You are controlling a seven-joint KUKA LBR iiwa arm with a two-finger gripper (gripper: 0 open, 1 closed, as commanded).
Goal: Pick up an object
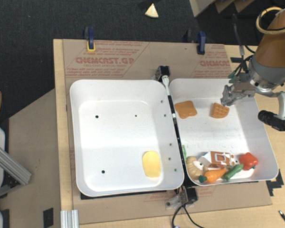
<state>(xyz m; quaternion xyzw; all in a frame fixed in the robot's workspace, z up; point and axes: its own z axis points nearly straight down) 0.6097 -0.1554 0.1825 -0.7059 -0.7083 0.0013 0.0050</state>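
Note:
The arm comes in from the right with its orange band at the upper right corner. My gripper [229, 98] hangs low over the far side of the right bin [261, 141], just above and to the right of a small orange waffle-like piece [219, 111]. Whether it touches that piece I cannot tell. A flat orange-brown cracker [185, 109] lies to the left of it near the bin divider. At the right bin's near edge sits a cluster: an orange carrot [212, 175], a green piece [233, 171], a red tomato [248, 160] and a white-and-orange carton [219, 158]. A yellow oval [151, 164] lies in the left bin [85, 127].
A black divider strip [170, 113] with a clamp runs between the two bins. Blue clamps [201, 42] hold the brown board at the far edge. A black fitting [274, 119] sticks out beside the right bin's right rim.

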